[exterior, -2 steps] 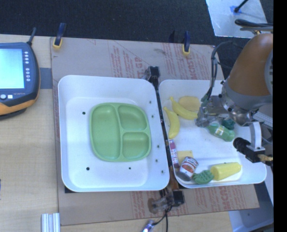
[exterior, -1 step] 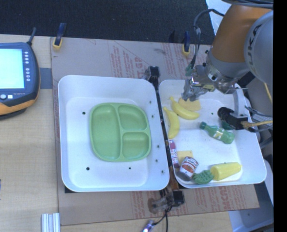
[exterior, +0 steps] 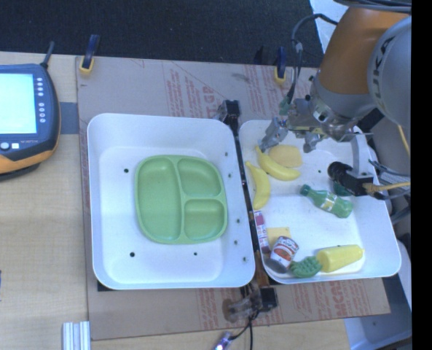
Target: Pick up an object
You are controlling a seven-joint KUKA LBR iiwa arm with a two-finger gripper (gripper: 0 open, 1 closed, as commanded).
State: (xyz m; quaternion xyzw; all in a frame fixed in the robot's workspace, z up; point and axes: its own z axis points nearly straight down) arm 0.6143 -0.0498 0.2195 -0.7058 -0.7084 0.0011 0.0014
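Over the right bin (exterior: 379,265) I see my gripper (exterior: 294,134) with fingers spread wide, grasping nothing, poised just above the bananas (exterior: 277,168).

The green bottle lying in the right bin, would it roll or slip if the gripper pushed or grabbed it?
The green bottle lies on its side, so a push would probably roll it. It looks smooth and rounded, so it may slip. It seems small and probably light.

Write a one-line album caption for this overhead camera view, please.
Robot gripper hovers above bananas in the right bin; a green divided tray sits in the left bin.
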